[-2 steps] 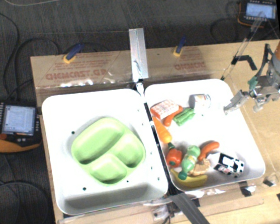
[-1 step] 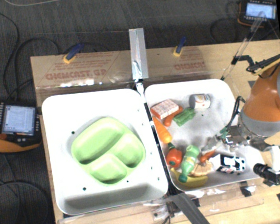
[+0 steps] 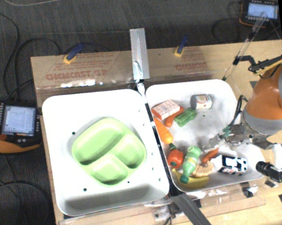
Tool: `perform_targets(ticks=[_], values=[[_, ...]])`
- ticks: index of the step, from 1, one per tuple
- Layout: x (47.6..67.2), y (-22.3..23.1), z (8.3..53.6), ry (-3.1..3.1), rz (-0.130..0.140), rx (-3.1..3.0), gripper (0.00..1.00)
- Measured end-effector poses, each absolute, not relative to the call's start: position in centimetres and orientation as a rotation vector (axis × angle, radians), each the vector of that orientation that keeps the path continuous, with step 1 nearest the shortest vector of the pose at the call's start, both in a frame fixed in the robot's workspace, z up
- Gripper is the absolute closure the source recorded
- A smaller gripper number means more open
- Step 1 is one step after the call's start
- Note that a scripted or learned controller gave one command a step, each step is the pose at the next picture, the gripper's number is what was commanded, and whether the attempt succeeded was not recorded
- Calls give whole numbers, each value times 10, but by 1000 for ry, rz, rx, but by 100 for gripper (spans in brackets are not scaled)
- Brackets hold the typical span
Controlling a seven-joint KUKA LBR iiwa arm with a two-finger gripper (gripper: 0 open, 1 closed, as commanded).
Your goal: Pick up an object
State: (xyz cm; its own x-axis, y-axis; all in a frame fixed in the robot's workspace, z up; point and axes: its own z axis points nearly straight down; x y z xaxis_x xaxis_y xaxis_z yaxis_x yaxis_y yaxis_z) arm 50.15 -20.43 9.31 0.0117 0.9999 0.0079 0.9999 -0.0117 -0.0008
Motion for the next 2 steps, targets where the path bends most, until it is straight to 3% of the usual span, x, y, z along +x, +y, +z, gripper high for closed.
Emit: perform_targets(ticks=[1,2], values=[[502,-205,101,-2208,-7,-2234,100],[491,-164,201,-2224,4,-2216,100]])
